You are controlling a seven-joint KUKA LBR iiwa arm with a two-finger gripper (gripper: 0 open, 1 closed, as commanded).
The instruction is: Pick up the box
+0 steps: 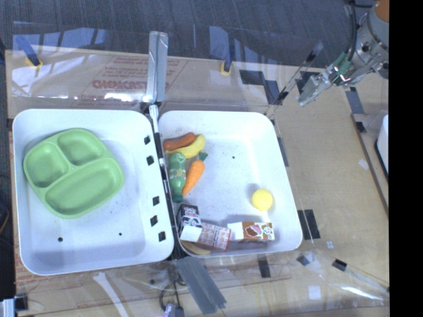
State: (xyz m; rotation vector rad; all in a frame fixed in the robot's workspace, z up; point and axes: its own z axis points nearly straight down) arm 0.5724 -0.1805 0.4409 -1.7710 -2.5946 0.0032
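I see the arm's end effector hovering above the surface beyond the right white bin (I cannot tell its grip state); the small red-and-white cardboard box lies flat along that bin's near wall, beside a yellow ball.

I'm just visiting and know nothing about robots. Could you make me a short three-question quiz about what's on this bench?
1. True or false: the green plate lies in the left bin.
2. The yellow ball lies in which bin? A) left B) right C) neither
3. Fill in: the box lies along the right bin's ____ edge, the one closest to the camera.

Key
1. True.
2. B.
3. Near. The gripper is up beyond the bin's far right corner, well away from the box.
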